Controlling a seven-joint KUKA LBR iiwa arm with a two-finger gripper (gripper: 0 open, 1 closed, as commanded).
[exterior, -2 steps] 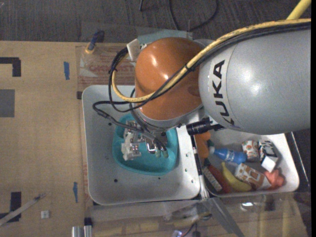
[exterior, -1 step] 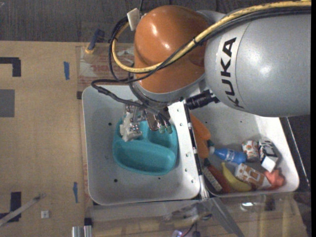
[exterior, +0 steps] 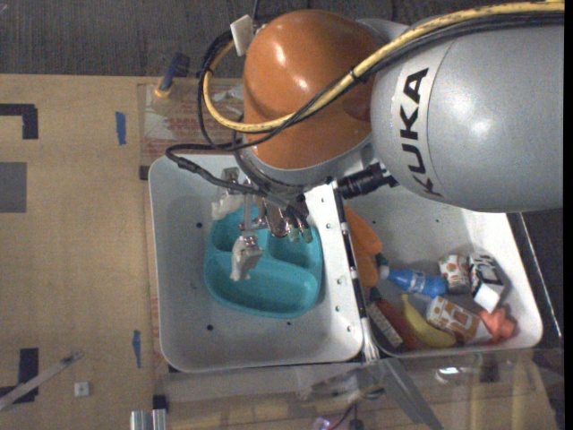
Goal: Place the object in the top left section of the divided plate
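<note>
While the grey arm [exterior: 466,106] with its orange band [exterior: 300,88] reaches in from the right, its jaws [exterior: 253,211] hang over a teal divided plate [exterior: 269,285] that lies in the left white bin [exterior: 179,267] on the wooden counter [exterior: 72,267]. A small whitish object [exterior: 242,256] sits just below the fingers, over the plate's left part; it appears to hang from the fingertips, but whether the jaws pinch it, or stand spread or pressed together, cannot be told from this angle. A second pale scrap [exterior: 222,207] shows at the plate's upper left edge, beside the wrist.

The right bin [exterior: 528,330] holds a jumble: an orange carrot-like piece [exterior: 363,240] along the wall between the bins, a blue and white bottle [exterior: 414,282], a banana [exterior: 425,328], a dark red item [exterior: 394,322] near the bottom edge, small printed packets [exterior: 455,271] and a red-orange piece [exterior: 503,325] at the far corner. A yellow cable [exterior: 376,56] and black cables [exterior: 206,155] loop around the wrist. Blue tape marks [exterior: 120,128] and black squares [exterior: 21,119] dot the counter left of the bins.
</note>
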